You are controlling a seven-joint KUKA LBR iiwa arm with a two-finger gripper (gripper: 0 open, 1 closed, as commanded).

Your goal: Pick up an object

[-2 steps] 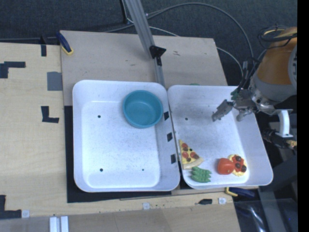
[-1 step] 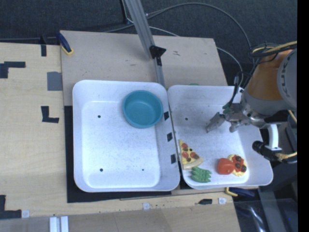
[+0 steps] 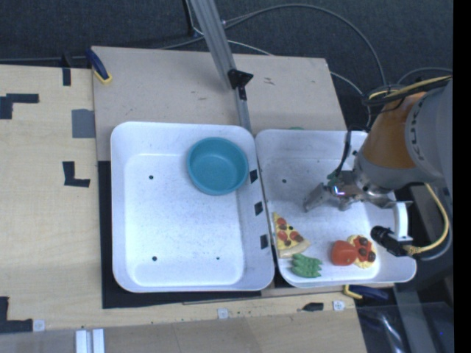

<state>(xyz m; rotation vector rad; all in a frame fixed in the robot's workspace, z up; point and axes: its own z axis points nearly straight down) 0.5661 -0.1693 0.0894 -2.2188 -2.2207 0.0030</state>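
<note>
Tan bench [image 3: 44, 197] with black tape marks, two shallow white bins side by side, left bin [image 3: 132, 271], right bin [image 3: 294, 142], metal pole [image 3: 213, 28] slanting in above, black cables [image 3: 309, 13] behind

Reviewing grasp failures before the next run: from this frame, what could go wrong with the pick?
1. The hand is above bare floor of the right bin, apart from the toys; a straight descent likely grabs nothing.
2. The pizza slice, green toy and red toy crowd the bin's near edge; a grasp there may hit the wall or nudge a neighbour.
3. The blue bowl sits in the left bin, across the divide, a longer reach.
</note>
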